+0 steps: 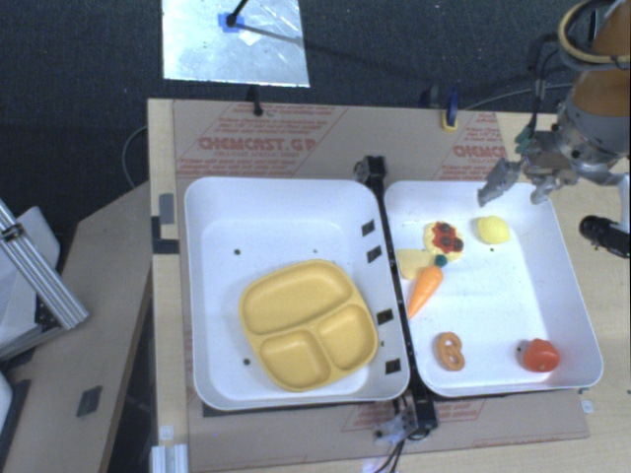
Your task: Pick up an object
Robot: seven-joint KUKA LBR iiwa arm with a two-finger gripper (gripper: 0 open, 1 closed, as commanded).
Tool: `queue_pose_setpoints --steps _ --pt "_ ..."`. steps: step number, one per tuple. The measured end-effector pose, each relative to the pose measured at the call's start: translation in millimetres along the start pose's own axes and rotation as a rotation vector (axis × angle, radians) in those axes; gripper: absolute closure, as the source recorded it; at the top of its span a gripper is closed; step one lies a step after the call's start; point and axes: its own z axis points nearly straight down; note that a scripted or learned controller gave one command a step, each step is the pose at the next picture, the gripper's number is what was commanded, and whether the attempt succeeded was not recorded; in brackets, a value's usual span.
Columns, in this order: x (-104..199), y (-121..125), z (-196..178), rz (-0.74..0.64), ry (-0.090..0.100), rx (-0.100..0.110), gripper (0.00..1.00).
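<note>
The right bin (577, 294) holds a yellow lemon (493, 230), a small pizza slice with red toppings (443, 236), a pale yellow wedge (413, 262), an orange carrot (424, 290), a brown pretzel (450, 351) and a red pepper (539, 356). My gripper (519, 189) hangs above the bin's back edge, just up and right of the lemon. Its two grey fingers are spread apart with nothing between them.
The left bin (212, 264) holds a yellow divided plate (309, 322). A black clip bar (386, 264) runs between the bins. A reflective sheet (235, 30) lies beyond the bench. A metal frame (35, 274) stands at the left edge.
</note>
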Motion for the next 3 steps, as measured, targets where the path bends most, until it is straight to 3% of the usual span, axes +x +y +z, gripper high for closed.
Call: queue_pose_setpoints --steps 1,3 --pt "0.5 1.8 -7.5 -0.002 -0.002 -0.012 0.00" --pt "-2.6 -3.4 83.1 -0.001 -0.001 -0.008 0.00"
